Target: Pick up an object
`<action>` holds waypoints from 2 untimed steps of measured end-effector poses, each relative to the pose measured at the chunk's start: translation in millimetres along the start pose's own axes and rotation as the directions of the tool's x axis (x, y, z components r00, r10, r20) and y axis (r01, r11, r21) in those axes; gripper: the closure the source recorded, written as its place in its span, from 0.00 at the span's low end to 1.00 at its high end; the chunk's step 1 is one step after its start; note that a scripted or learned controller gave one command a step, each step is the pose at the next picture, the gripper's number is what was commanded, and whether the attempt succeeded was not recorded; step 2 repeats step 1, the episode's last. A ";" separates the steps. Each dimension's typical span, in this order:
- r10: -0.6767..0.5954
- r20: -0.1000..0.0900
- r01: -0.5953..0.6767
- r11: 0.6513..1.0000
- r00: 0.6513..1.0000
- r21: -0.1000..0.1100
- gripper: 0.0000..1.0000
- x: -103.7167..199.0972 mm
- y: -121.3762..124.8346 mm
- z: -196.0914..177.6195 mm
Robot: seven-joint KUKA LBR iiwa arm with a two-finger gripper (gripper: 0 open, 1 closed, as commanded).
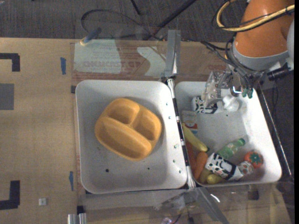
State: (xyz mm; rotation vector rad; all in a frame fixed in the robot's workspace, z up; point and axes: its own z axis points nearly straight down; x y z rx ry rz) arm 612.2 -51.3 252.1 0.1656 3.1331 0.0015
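your gripper [216, 88] hangs over the right bin's [261, 120] far end, just above a black-and-white object [203, 105]. you can't tell whether it grips anything.

The counter [37, 139] is a light wooden surface. Two shallow white bins sit directly on it, side by side and touching along a metal divider [174, 101] that runs from twelve o'clock down toward six. The left bin [88, 171] lies near the centre; the right bin [268, 139] lies toward three o'clock. A clear sheet [117, 57] lies flat on the counter at twelve o'clock, just behind the left bin. Black tape marks [11, 62] sit at ten o'clock and at eight o'clock near the edge. Small blue tape strips [63, 65] lie at ten o'clock and, just beside the left bin, at seven o'clock.
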 end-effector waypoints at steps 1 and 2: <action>-0.191 -0.001 0.191 0.982 0.982 0.000 1.00 22.0 -18.5 35.9; -0.191 -0.001 0.191 0.982 0.982 0.000 1.00 22.0 -18.5 35.9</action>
